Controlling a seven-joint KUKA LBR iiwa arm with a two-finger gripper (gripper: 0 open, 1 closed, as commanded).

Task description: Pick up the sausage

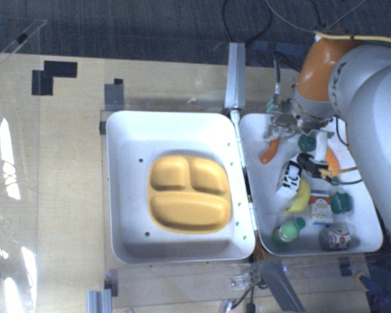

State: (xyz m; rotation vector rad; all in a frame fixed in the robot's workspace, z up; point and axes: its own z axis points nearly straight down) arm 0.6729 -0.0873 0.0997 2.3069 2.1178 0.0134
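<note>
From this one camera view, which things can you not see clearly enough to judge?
- End effector: the wrist above hides its fingers, so open or shut is unclear.
- Sausage: its upper end sits under the end effector; whether it is gripped cannot be told.
- Small packet and can: labels are too small to read.
- Right bin: the arm covers its far-right side.

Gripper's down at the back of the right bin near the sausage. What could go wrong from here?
1. The sausage lies tilted close to the right bin's wall, so the gripper may strike the wall or slip off.
2. The banana, green bottle and can crowd nearby; a sweep could knock them or grab the wrong item.
</note>
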